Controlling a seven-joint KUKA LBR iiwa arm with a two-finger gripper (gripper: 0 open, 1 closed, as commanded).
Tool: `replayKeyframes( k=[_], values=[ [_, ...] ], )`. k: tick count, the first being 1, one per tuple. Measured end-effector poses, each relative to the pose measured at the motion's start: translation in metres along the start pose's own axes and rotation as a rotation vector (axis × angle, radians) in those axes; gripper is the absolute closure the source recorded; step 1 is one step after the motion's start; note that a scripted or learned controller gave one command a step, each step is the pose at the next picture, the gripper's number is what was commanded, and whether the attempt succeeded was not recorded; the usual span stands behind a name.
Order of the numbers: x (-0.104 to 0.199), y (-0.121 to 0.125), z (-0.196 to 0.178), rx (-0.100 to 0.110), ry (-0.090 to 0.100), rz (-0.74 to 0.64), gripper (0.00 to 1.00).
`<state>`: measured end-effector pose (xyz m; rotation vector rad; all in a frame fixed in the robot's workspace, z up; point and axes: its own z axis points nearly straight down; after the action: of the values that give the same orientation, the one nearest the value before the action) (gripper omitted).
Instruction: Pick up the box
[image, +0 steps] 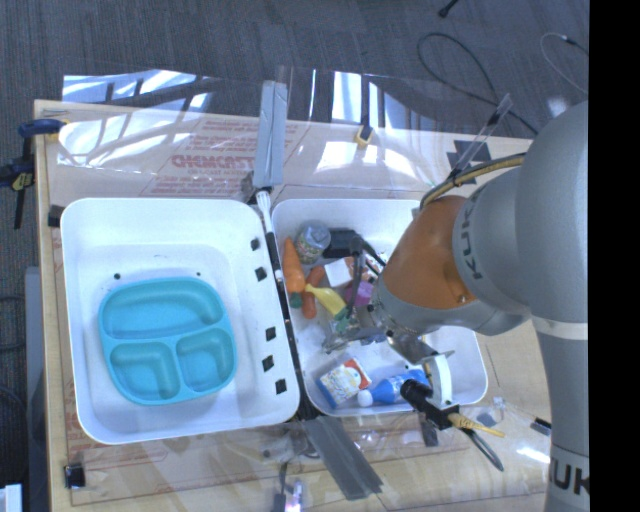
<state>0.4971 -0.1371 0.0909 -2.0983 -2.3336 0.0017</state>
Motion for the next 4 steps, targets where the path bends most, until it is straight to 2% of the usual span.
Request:
replayKeyframes(
  k=[1, 2, 4],
  values=[
    [0.098, -0.009, -0.100, -0.001, -0.001, -0.158, 1.00],
    [0.161, -0.004, -0.100, 0.001, -0.001, -0.528, 1.00],
    [0.160, -0.001, -0.119, 0.001, -0.003, -0.534, 1.00]
  ],
)
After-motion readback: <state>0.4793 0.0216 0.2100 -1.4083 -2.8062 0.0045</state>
